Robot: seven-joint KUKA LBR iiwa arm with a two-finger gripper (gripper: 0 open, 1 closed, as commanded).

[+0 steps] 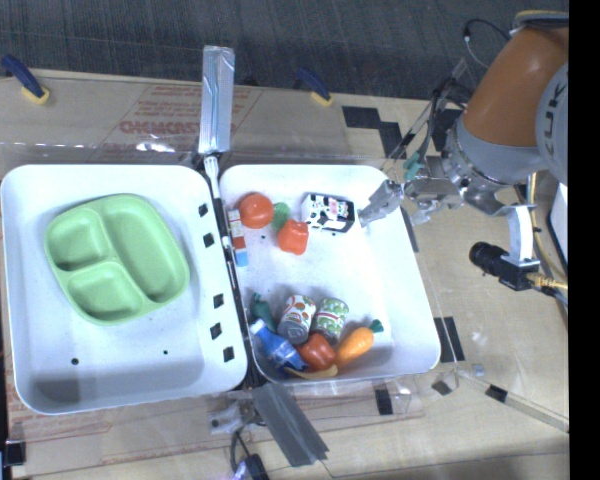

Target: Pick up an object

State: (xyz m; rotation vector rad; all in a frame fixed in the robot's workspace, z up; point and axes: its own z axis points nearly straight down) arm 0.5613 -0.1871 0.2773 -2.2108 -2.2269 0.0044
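Gripper [378,206] over the right bin's [405,298] far right rim, nothing held; whether it is open or closed, I cannot tell.

Nearest candidate: black-and-white patterned object [328,211], just beside the gripper toward the bin divider, long axis roughly across the view, lying flat on the bin floor. Beyond it, same direction: red pepper-like toy [293,238] and orange ball [255,210], close together. Near end of bin: crowded cluster, two small cans [313,317], carrot toy [356,343], blue item [272,344], all touching or overlapping; poor first target. Left bin [20,268] holds a green divided tray [115,256], well apart. Judgement: short move leftward and down; rim nearby is the main obstruction.
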